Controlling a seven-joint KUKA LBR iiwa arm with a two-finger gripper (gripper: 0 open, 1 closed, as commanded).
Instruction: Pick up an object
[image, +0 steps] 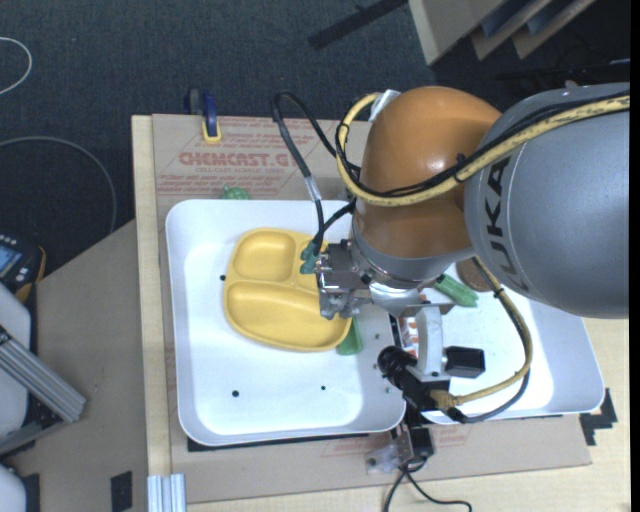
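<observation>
The counter (160, 300) carried two white bins side by side. In the left bin (200, 330) lay a yellow divided dish (270, 290), toward the far right of that bin, its right edge running under the arm. A small green piece (349, 343) showed just beside the dish's near right corner. The arm (560, 200) reached in from the right, its orange band (425, 150) over the ridge between the bins, and the hand (335, 290) hung low by the dish's right rim. I could not tell how the hand was set; the wrist hid it. Another green thing (460, 292) lay in the right bin (570, 370), close under the arm.
</observation>
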